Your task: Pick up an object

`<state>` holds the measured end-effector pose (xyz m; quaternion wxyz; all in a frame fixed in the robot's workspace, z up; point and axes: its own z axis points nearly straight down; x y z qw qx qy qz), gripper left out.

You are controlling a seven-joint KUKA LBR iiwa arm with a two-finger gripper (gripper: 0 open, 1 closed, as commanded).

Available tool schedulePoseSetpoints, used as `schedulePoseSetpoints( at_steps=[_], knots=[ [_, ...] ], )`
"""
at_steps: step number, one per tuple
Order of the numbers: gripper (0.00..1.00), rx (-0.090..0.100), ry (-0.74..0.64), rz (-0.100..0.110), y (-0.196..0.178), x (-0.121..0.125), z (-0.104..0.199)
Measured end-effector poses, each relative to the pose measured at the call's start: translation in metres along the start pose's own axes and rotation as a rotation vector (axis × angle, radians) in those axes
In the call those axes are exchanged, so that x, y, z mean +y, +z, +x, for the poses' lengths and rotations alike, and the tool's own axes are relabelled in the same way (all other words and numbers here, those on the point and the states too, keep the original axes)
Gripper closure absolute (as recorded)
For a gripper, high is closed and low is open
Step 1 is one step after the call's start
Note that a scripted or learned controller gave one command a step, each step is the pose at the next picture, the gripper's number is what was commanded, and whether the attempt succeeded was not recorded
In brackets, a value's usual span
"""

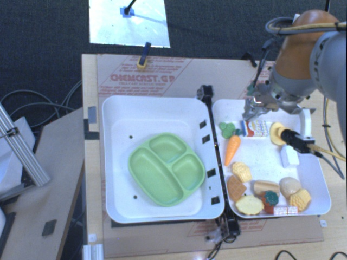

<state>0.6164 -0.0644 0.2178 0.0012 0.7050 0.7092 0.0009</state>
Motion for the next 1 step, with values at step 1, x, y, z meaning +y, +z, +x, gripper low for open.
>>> schedulePoseSetpoints(
  at_steps=[1],
  knots=[
    [1.0, 0.0, 0.0, 0.003, 0.003, -0.0075, 0.0047]
  ],
)
